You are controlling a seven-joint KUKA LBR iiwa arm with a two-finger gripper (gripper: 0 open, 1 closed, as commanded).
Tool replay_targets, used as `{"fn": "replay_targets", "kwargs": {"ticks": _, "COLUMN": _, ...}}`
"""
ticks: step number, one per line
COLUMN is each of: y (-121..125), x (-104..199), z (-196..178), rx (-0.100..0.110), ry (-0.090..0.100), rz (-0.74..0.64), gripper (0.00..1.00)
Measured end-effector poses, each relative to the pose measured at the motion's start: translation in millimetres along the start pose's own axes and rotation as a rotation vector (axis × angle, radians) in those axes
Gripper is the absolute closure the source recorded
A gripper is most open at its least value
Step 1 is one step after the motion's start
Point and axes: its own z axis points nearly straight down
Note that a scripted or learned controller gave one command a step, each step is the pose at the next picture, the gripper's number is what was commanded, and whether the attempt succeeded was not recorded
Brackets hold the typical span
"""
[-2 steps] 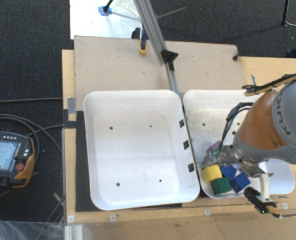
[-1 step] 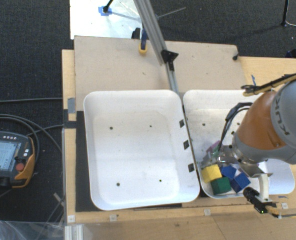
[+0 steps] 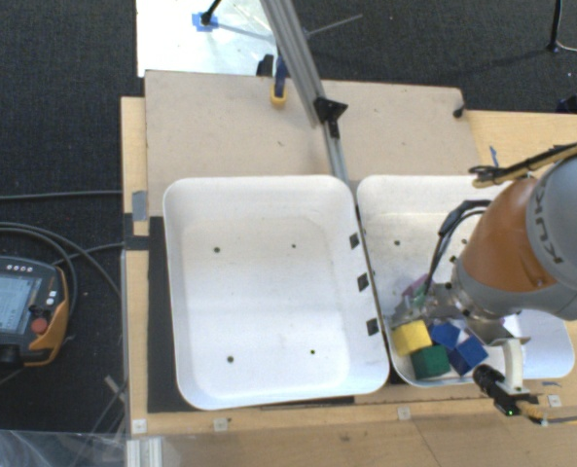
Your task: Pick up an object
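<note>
Crowded against the right white plastic bin's [image 3: 380,212] front rim lie a yellow block [image 3: 412,337], a green block [image 3: 428,361] and two blue blocks [image 3: 457,343]. Over them hangs the grey, orange-banded arm [image 3: 512,256]; whether its gripper [image 3: 426,305] is open I cannot tell. Beside it, the left white plastic bin [image 3: 186,261] offers a wide bare floor.

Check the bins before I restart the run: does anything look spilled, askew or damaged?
Nothing looks spilled or damaged. The yellow block, green block and blue blocks are crowded into the right bin's front left corner, beneath the arm. The left bin sits straight.
</note>
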Motion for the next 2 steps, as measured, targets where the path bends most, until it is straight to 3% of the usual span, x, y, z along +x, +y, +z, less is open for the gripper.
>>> {"fn": "replay_targets", "kwargs": {"ticks": 2, "y": -0.2, "x": -1.3, "z": 0.0, "rx": 0.001, "ry": 0.001, "rz": 0.000, "gripper": 0.00}}
